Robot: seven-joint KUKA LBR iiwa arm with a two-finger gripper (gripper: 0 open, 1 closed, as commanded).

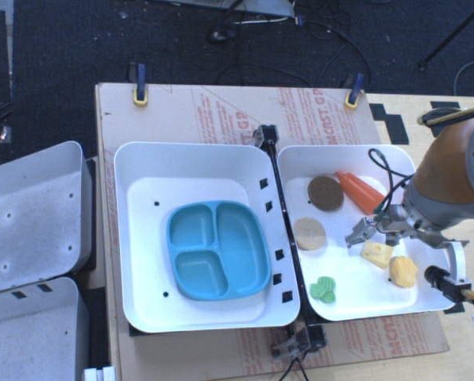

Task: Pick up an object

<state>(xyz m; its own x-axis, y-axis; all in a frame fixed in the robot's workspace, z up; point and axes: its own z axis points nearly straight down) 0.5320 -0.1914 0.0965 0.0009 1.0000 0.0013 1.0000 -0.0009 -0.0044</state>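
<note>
Pincer [362, 234] is seen low in the right bin [356, 312], arm entering from the right; fingers look spread w/ nothing seen between them, though res is too coarse to be sure. Nearest candidate is the pale yellow cheese-like wedge [375, 254], just beside the pincer tip, touching or nearly touching a rounder yellow piece [403, 271] (prob. toy food). Also in the same bin: orange carrot [359, 190] partly under the wrist, brown disc [325, 193], tan disc [309, 233], small green item [324, 290] near the front wall. Left bin [141, 308] carries a blue 3-compartment tray [217, 250]. Handling judgement: all items are likely light, rigid plastic, smooth and somewhat slippery, not fragile. Wedge is best taken across its flat sides, mid-body, not on the tapered edge where squeeze-out is expected. Discs lie flat, so they are poor targets for a top-down pinch. Risk: the neighbouring yellow piece gets nudged on closing.
</note>
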